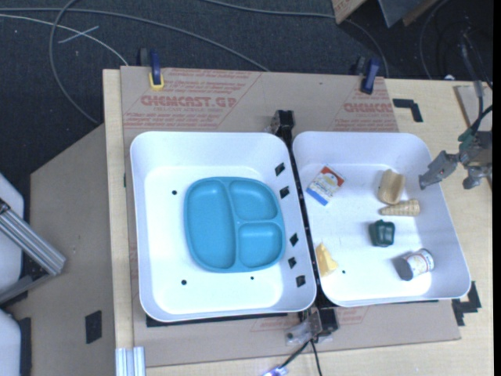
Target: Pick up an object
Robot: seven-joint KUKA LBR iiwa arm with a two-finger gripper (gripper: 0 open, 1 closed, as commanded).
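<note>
Nearest the camera, a small jar (414, 264) lies in the right bin (438, 288), well below-left of the hand (452, 169); whether the hand is open, I cannot tell

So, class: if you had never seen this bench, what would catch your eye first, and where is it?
The blue divided plate stands out first, lying alone in the left white bin. Next come the small things scattered in the right white bin: a dark green piece, a tan cone and a small jar on its side. The gripper hangs at that bin's right edge.
</note>
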